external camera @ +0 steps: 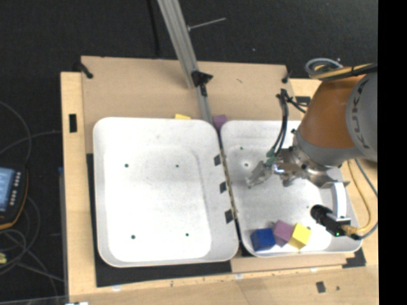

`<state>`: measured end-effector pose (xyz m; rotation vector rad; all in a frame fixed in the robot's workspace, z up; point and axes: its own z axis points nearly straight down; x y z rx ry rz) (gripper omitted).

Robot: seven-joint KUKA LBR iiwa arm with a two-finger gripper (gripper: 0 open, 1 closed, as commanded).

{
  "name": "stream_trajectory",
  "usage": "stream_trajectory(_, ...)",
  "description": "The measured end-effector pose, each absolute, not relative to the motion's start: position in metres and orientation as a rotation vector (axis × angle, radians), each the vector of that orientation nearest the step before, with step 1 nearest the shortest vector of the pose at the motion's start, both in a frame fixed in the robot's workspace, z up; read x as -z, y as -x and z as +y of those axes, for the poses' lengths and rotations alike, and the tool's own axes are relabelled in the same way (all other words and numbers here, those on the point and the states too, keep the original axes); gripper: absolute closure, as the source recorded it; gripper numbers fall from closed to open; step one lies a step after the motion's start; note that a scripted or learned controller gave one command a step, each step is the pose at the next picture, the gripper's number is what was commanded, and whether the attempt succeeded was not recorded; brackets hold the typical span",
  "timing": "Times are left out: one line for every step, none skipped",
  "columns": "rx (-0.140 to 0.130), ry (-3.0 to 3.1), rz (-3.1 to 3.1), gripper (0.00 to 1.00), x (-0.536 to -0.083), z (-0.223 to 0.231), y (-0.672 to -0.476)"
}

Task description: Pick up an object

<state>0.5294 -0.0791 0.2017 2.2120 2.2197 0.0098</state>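
Arm [337,122] reached in from 3 o'clock, wrist bent down over right bin [254,138]. Gripper [259,175] hung low, fingers apart, holding nothing. Blue block [262,239], purple block [282,232], yellow block [300,235] sat at 6 o'clock of it.

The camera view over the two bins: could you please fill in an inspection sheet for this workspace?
Surface: tan bench bearing left bin and right bin, side by side.
Job's things: blue block, purple block and yellow block clustered at the right bin's near edge.
Clutter: small yellow piece and purple piece behind the bins.
Grippers: tool low over the right bin's middle, apart from the blocks; nothing seen between its fingers.
Cables: dark cable on the arm; more on the floor, left.
Surroundings: dark floor; metal pole; handheld device at left.
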Motion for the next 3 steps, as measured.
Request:
stream_trajectory(0.000,-2.224,2.215,0.00,-0.098,-0.091,-0.484)
stream_trajectory(-0.004,-2.215,2.220,0.00,-0.098,-0.108,-0.533)
stream_trajectory(-0.007,-2.212,2.219,0.00,-0.099,-0.171,-0.621)
